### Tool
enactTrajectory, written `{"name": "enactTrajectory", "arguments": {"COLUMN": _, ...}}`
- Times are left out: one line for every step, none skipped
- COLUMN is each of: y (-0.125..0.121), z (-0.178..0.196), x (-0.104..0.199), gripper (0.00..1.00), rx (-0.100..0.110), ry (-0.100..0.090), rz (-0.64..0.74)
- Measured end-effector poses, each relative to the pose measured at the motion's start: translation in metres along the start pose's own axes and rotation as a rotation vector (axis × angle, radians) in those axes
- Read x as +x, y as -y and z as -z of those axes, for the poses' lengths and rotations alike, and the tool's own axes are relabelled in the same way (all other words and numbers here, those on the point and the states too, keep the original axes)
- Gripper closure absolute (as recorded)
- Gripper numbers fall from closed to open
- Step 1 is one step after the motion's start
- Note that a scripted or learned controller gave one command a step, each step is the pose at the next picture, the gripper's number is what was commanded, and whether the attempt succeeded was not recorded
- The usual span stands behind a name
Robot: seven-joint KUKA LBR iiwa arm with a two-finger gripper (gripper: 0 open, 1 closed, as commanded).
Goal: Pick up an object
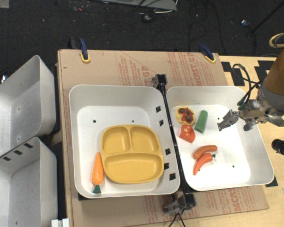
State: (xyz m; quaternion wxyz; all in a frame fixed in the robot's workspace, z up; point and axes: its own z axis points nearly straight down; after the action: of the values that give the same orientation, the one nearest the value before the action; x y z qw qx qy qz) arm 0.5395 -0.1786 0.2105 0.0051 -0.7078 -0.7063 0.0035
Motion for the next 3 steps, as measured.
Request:
{"name": "enactTrajectory", "arguments": {"y": -0.003, "z": 0.006, "x": 0.000, "gripper": 0.00, "rx": -0.011, "ry": 0.002, "rz": 0.003}}
{"name": "enactTrajectory", "arguments": {"y": -0.012, "z": -0.042, "x": 0.005, "gripper": 0.00, "rx": -0.009, "ry": 0.002, "rz": 0.004}}
{"name": "enactTrajectory", "arguments": {"y": -0.010, "z": -0.107, "x": 0.006, "gripper": 0.00, "rx": -0.006, "ry": 0.001, "rz": 0.001}}
